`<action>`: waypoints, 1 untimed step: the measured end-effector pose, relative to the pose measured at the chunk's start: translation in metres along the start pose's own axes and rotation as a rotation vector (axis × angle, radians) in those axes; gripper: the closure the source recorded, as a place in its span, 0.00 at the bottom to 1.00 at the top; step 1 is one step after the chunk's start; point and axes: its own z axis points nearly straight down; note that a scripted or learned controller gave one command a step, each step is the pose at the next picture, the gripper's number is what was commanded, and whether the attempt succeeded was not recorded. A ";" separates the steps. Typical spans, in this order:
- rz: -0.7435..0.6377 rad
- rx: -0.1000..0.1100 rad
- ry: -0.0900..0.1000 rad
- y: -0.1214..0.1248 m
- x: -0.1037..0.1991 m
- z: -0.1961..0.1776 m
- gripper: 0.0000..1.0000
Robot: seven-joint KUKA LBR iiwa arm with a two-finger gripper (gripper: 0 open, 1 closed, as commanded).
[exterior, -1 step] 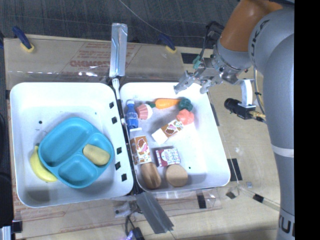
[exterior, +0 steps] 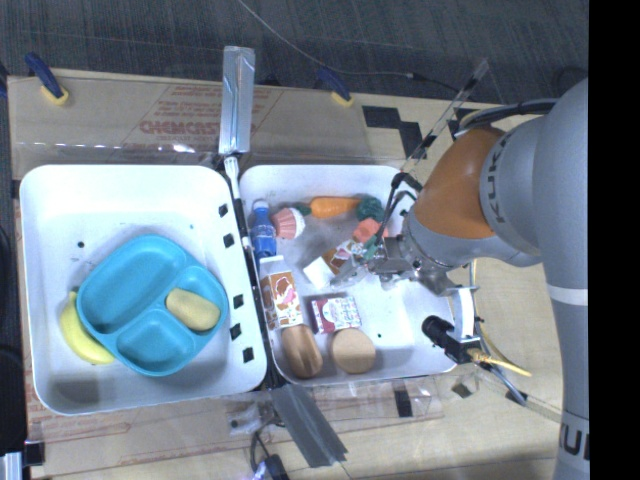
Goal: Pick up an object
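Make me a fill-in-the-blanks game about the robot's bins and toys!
1. The blue tray sits in the ____ bin.
2. The yellow potato-shaped lump lies on the ____ tray.
3. The banana peeks out from under the tray, and its colour is ____.
4. The toy carrot lies in the ____ bin, with the arm above.

Missing words: left; blue; yellow; right

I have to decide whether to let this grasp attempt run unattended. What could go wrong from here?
1. The gripper sits low in the right bin amid crowded items: the carrot, blue bottle and small packet. It may nudge neighbours or catch two.
2. The wrist hides the spot beneath it, so a miss might go unseen.
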 end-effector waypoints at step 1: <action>0.592 -0.013 0.002 0.047 -0.021 0.026 0.00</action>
